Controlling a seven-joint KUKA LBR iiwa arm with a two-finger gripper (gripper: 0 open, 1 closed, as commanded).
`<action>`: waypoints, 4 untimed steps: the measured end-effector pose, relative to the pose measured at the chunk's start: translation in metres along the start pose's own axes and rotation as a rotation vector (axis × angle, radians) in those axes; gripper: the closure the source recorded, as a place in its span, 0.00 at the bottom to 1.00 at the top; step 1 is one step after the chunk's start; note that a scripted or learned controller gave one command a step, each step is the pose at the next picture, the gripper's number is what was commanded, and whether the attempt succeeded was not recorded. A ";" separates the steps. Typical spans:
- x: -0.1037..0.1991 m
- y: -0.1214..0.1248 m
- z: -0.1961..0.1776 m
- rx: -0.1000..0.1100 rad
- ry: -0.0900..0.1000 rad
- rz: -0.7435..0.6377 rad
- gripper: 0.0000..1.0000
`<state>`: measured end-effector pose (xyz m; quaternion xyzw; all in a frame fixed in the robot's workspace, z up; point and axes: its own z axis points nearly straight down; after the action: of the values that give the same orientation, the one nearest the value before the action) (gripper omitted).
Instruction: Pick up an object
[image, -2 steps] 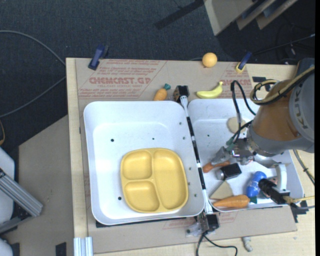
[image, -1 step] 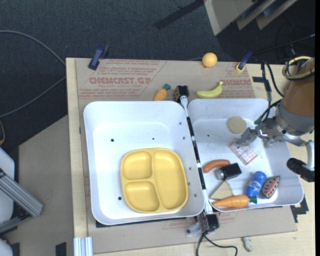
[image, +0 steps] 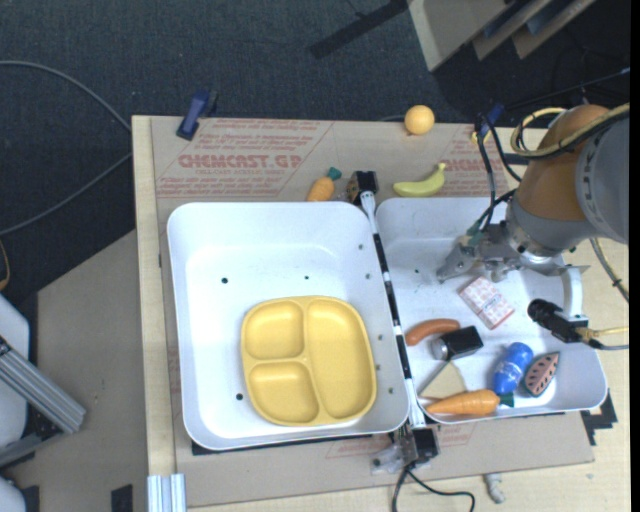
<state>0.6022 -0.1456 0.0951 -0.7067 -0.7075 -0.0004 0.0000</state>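
Note:
My gripper (image: 478, 264) hangs low over the back part of the right bin (image: 420, 225), its fingers spread open with nothing between them. Just in front of it lies a small pink-and-white patterned box (image: 486, 301). Nearer the front of that bin lie a red sausage (image: 431, 329), a black block (image: 463, 342), a blue bottle (image: 513, 368), a brown speckled pod (image: 543, 372), a beige wedge (image: 446, 380) and an orange carrot (image: 462, 403).
The left bin (image: 250, 245) holds a yellow divided plate (image: 307, 360). Behind the bins on the board lie a banana (image: 421, 182), an orange ball (image: 420, 119), a small orange toy (image: 322, 188) and a blue clip (image: 195, 114). The arm (image: 560, 180) enters from the right.

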 end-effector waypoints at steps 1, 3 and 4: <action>-0.016 0.041 0.010 -0.002 -0.002 0.000 0.00; -0.004 0.065 0.010 0.002 0.001 -0.001 0.00; -0.005 0.065 -0.001 0.000 -0.002 -0.001 1.00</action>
<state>0.6673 -0.1502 0.0957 -0.7063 -0.7080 0.0002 -0.0008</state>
